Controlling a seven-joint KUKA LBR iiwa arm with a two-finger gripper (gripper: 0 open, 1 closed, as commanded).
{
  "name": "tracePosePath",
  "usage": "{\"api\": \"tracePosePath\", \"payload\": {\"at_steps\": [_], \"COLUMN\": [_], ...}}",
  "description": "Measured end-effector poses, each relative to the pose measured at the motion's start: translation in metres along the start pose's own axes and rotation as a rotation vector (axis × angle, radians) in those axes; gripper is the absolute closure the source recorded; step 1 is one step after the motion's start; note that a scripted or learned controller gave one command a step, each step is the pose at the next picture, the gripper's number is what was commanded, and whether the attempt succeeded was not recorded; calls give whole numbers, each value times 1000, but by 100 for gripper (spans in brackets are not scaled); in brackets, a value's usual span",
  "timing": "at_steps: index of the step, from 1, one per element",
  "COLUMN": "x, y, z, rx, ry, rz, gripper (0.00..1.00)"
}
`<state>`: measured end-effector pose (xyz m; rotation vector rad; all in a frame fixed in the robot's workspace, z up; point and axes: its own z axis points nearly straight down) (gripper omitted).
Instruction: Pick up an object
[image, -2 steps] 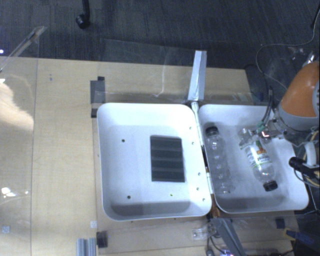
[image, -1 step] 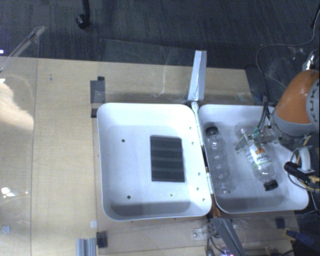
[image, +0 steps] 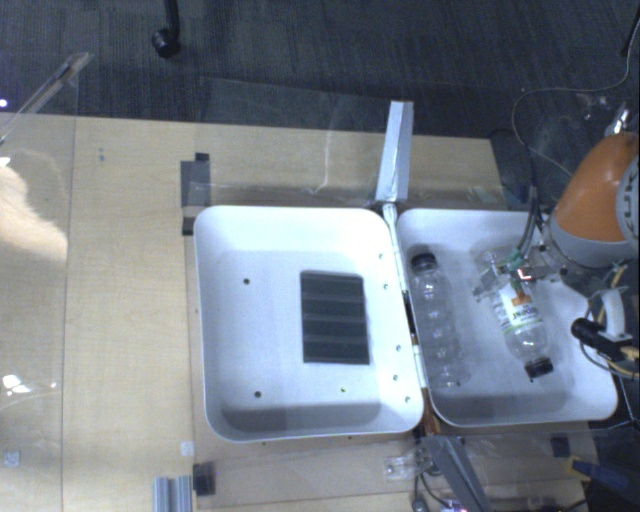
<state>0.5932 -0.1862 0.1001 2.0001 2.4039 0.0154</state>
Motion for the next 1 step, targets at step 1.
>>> {"api": "tracePosePath", "payload": {"at_steps": [1], "x": [43], "y": [74], "z": [-84], "rx": [9], "ry": [3], "rz": [-6], "gripper": [100]}}
